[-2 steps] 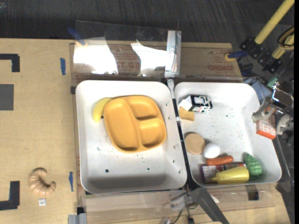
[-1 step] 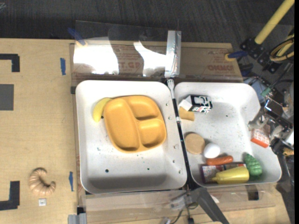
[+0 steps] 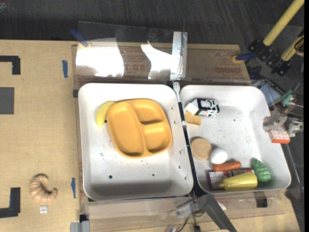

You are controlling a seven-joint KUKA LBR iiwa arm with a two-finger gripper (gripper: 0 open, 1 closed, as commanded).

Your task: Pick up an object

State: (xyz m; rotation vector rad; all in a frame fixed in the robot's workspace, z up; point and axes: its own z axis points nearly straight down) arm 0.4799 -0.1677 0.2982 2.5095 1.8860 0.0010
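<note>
Looking down on the two shallow white bins, we judge the task barely begun: nothing is lifted, and every candidate object lies at rest. At the right edge of the right white bin [image 3: 251,93] we see a small cluster of grey and orange-red parts [image 3: 279,127] that may be the claw, but it is too small and cluttered to be sure, so we cannot tell whether it is parted or closed, nor whether it has anything.

The left white bin [image 3: 91,168] carries an orange divided plastic tray [image 3: 139,126] with a yellow banana [image 3: 101,113] tucked against its left side. In the right bin, near the front, a yellow squeeze bottle [image 3: 239,181], a green bumpy toy [image 3: 261,170], an orange carrot [image 3: 226,166], a white egg [image 3: 218,156] and a tan round disc [image 3: 201,148] crowd together; a black-and-white small box [image 3: 206,107] sits farther back.

What remains, as we judge it, is everything: approach, grasp and lift.

On the tan surface [image 3: 34,129], well left of the bins, lies a pale croissant-shaped toy [image 3: 43,187].
</note>
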